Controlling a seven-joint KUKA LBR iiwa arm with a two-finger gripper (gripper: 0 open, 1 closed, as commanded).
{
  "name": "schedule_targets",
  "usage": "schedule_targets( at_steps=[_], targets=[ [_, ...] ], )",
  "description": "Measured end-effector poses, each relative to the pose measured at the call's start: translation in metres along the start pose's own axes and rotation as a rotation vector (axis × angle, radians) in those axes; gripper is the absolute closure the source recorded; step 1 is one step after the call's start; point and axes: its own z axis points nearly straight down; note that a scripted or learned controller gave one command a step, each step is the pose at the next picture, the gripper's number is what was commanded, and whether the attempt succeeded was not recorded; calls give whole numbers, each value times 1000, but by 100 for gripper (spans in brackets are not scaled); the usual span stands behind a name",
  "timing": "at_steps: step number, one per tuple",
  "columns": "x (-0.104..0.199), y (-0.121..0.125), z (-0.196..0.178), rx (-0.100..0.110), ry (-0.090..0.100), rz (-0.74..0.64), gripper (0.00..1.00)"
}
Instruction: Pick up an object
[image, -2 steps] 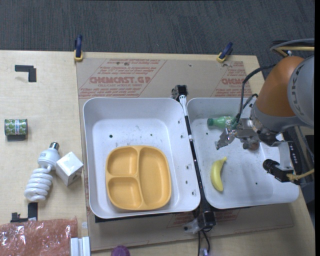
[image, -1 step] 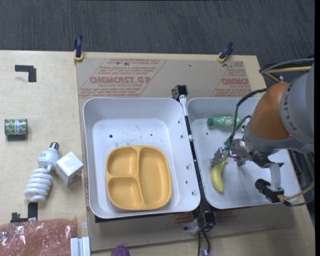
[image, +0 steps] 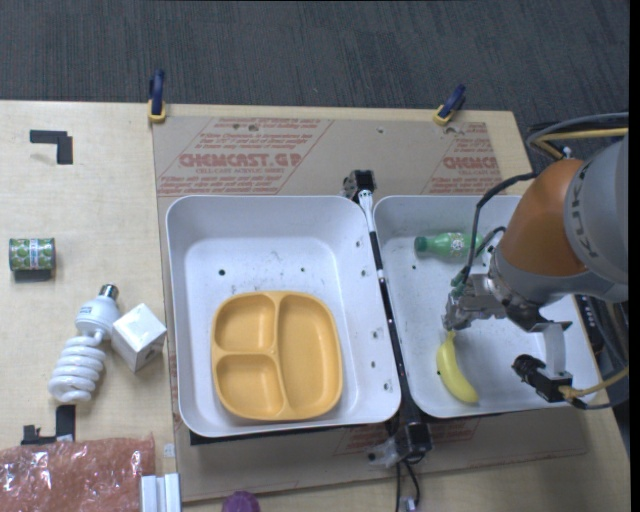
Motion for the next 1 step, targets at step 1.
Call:
schedule_targets(
  at_steps=[1],
  targets=[
    [-59,31,-18,-1,-1,-3,100]
  ],
)
